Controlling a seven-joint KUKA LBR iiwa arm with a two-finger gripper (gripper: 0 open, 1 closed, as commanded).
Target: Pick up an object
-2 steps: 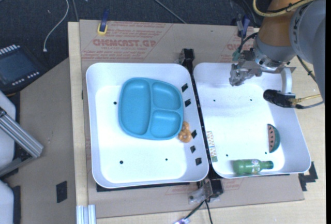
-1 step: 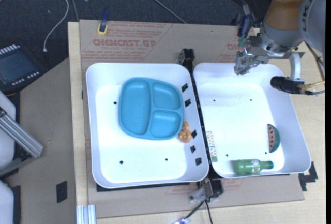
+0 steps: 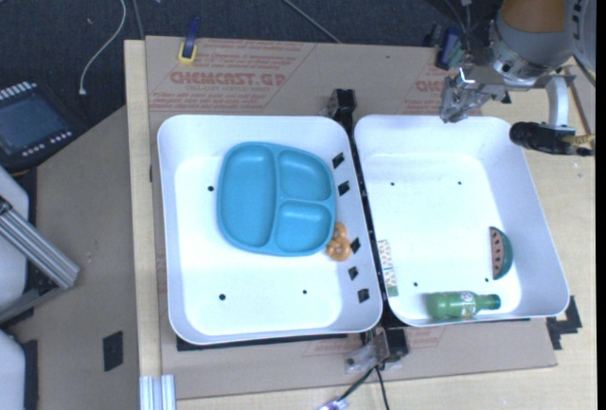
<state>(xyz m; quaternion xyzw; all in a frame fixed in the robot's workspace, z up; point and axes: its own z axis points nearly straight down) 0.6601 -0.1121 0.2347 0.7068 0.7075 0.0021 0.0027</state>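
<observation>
Haven't grabbed anything yet from what I can see: gripper hangs by the right bin's far rim, while the green bottle and watermelon slice sit near its front.

Blue plate, green bottle, red-green watermelon slice, 2 white bins.
</observation>
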